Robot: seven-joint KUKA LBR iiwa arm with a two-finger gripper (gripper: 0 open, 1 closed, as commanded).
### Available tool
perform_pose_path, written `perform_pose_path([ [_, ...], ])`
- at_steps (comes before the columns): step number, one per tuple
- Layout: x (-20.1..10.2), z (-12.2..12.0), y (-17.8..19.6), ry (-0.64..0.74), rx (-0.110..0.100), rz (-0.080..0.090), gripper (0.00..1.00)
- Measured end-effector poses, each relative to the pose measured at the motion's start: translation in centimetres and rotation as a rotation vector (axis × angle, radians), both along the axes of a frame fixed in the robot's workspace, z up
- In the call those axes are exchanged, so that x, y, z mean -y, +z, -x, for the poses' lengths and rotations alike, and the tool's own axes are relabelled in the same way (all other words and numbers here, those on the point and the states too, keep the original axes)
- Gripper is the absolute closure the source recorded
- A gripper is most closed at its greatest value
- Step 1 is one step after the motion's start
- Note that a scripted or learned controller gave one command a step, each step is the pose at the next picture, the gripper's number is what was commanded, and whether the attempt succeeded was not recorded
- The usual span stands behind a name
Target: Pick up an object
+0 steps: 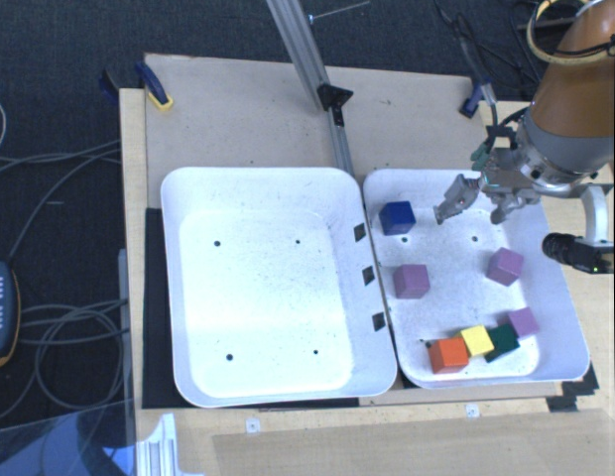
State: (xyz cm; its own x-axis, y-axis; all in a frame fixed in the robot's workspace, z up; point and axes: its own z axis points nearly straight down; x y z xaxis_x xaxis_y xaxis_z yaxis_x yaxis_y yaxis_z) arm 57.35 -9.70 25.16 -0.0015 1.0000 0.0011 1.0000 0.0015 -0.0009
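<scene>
I see my gripper up over the right bin, fingers apart and holding nothing. The blue cube sits just beside it (closest one). Next I must line up and drop.

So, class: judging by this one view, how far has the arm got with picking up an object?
Done: the arm has brought its gripper over the right bin, near the blue cube.
In hand: nothing; the fingers stand apart with no object between them.
Left: all of the pick. The blue cube, three purple blocks, and the orange, yellow and green cubes lie in the bin.
</scene>
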Motion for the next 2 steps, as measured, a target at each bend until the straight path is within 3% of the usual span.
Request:
perform_pose_path([
  [1, 0.0, 0.0, 0.0, -0.001, 0.001, 0.0, 0.0],
  [2, -0.6, 0.9, -5.2, -0.001, -0.005, -0.001, 0.0],
])
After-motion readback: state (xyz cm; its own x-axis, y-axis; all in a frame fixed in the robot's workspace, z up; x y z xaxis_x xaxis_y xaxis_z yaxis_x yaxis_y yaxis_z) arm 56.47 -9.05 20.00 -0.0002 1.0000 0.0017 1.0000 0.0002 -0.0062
